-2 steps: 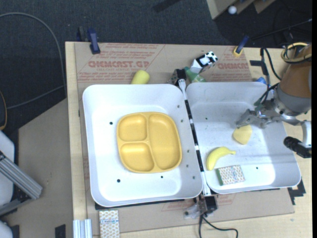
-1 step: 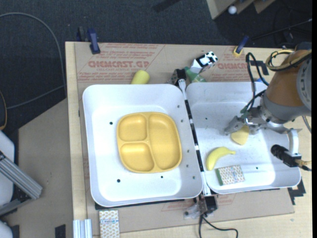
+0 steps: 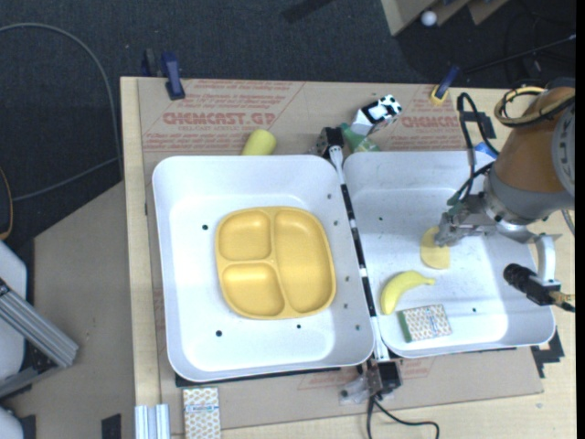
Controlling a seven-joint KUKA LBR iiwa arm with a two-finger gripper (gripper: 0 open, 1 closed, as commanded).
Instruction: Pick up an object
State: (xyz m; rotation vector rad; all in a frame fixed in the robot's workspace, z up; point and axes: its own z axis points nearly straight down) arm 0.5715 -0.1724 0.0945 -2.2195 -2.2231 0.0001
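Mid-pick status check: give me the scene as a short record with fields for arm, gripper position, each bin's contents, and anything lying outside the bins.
arm: reaches in from the right, over the right bin
gripper: low in the right bin, at the pale yellow disc
right bin contents: pale yellow disc, banana, patterned packet
left bin contents: yellow divided plate
outside bins: yellow cylinder on the board behind the left bin

A brown table (image 3: 274, 103) stands on a dark carpet floor (image 3: 183, 16). A thin grey cable (image 3: 87, 48) curls across the floor.
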